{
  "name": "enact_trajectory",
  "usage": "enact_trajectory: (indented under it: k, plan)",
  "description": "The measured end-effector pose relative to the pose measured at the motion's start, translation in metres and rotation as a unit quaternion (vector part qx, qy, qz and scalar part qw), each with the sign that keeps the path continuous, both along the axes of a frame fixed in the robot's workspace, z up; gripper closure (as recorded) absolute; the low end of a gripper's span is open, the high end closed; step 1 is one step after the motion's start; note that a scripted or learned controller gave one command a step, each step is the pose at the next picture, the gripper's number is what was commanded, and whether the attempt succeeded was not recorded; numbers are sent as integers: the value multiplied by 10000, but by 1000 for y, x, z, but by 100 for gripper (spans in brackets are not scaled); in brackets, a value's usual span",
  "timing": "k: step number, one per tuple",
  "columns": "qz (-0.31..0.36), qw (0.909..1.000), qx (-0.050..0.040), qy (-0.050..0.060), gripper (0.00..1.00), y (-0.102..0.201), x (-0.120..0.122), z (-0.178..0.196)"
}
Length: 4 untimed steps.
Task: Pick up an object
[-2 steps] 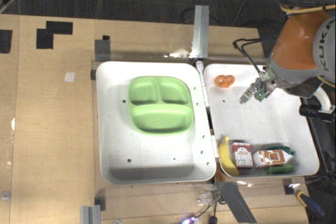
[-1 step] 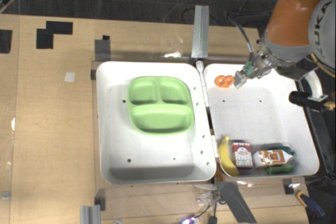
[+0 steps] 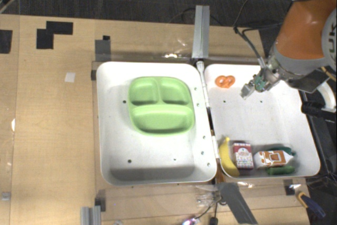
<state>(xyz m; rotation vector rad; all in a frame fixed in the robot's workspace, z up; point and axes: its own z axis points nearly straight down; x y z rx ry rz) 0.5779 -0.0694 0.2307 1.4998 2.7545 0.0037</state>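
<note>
Two white bins sit side by side on the wooden bench (image 3: pixel 47 129). The left bin (image 3: pixel 113 166) holds a green plate (image 3: pixel 159 104) with three sections, lying flat near the bin's middle. The right bin (image 3: pixel 263 129) is the landmark for the rest. In its far left corner lies a small orange pretzel (image 3: pixel 225 81). Along its near edge sit a yellow banana (image 3: pixel 226 158), a small red box (image 3: pixel 242 155), a little carton (image 3: pixel 273 157) and something green, maybe a vegetable (image 3: pixel 280 169). The gripper (image 3: pixel 251 88) hangs over the far part of this bin, just right of the pretzel. The arm (image 3: pixel 303 34) reaches in from the right.
</note>
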Motion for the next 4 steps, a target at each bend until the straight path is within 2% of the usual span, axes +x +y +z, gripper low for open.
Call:
enact_trajectory:
  k: [1, 2, 3, 4]
  plan:
    - [-1557, 9878, 7, -1, 100, -44, -14, -17]
    - [-2620, 9651, 13, 7, 100, -52, -19, -34]
    - [-3357, 9420, 18, 17, 100, -35, -18, -50]
    - [-2322, 9727, 9, -10, 100, -29, 57, 6]
